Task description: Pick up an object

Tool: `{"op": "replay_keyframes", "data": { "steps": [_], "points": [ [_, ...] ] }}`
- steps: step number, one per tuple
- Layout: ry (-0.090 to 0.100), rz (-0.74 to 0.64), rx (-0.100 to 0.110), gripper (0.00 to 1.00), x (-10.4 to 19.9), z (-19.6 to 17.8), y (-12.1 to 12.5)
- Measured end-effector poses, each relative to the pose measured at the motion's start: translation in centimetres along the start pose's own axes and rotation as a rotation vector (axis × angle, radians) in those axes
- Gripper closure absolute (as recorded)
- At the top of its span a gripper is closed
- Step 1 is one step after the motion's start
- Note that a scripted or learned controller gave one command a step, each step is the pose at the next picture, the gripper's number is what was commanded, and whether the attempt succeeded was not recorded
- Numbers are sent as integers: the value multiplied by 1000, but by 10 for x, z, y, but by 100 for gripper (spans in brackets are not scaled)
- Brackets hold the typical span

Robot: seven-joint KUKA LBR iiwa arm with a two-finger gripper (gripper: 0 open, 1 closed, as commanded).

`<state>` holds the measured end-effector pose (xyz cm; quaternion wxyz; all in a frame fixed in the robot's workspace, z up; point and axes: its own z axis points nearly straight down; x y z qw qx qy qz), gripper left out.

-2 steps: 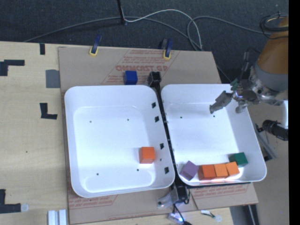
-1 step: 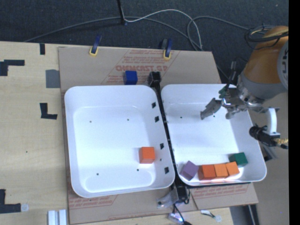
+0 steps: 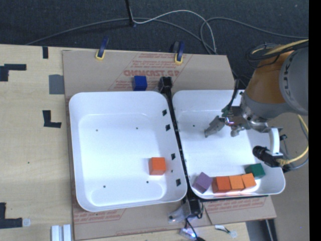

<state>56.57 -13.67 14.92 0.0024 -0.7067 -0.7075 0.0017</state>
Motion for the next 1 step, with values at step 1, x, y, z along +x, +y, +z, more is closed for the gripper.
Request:
{"op": "replay_keyframes", "data": {
  "steps": [1],
  "points": [
    [0, 1, -1, 0, -5, 61, 2]
  ]
}}
